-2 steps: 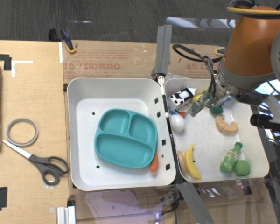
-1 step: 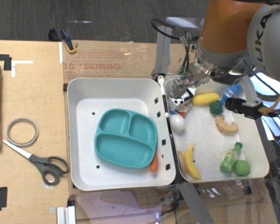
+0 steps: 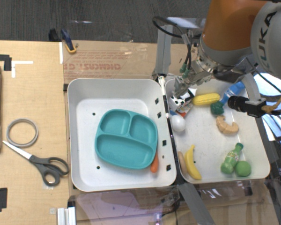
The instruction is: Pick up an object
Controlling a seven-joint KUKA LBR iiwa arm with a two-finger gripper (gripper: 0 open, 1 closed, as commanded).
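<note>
Where the gripper (image 3: 185, 89) hangs low over the right bin's (image 3: 260, 139) far left corner, its finger state cannot be told. A black-and-white object (image 3: 179, 101) lies just beneath, at its seven o'clock; a yellow corn cob (image 3: 205, 99) lies near at four o'clock.

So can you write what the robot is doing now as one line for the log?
gripper: low in right bin, far-left corner | grasp: unclear | nearest: black-and-white toy | left bin: teal plate
</note>
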